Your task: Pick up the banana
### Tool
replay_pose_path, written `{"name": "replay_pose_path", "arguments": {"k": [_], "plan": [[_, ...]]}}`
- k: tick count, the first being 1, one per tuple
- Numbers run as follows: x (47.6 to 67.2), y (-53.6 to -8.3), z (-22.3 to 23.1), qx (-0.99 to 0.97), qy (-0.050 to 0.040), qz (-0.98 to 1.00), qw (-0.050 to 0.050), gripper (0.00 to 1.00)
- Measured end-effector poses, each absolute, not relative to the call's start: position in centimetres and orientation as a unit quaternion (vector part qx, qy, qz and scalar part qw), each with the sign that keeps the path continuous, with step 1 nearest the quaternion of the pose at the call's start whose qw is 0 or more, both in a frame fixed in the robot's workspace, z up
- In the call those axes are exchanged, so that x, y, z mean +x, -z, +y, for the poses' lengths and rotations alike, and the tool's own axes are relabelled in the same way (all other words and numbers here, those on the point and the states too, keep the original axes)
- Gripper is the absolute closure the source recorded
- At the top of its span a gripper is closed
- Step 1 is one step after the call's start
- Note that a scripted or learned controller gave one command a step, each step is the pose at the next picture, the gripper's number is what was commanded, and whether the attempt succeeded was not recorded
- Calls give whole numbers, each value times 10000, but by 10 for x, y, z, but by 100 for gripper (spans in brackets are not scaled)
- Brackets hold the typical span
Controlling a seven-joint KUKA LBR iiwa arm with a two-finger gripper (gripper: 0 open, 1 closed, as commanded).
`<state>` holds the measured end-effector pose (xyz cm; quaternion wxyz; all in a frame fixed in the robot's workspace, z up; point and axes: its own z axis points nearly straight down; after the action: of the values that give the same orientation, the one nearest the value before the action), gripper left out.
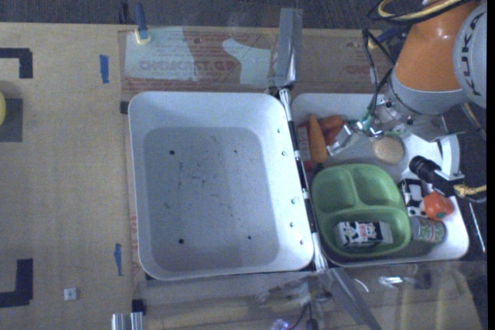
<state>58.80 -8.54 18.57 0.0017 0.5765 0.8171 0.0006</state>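
Grey arm's claw (363,127) hovers in right white plastic bin (458,243) near green divided plate (360,201); claw state: cannot tell.

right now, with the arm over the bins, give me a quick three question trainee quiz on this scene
1. True or false: the green divided tray lies in the right bin.
2. Which bin is the gripper above? A) left B) right
3. What lies in the green divided tray's front compartment?

Key:
1. True.
2. B. The gripper hangs over the right bin's far end, near the orange item.
3. A small black-and-white carton. The left bin holds no loose items.
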Motion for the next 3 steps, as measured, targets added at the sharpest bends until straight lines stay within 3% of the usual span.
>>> {"name": "replay_pose_path", "arguments": {"k": [1, 2, 3], "plan": [[530, -90, -109, 5203, -23, 8540, 61, 0], [562, -185, -79, 5322, -7, 8466, 16, 0], [508, -108, -105, 5309, -41, 8474, 68, 0]]}}
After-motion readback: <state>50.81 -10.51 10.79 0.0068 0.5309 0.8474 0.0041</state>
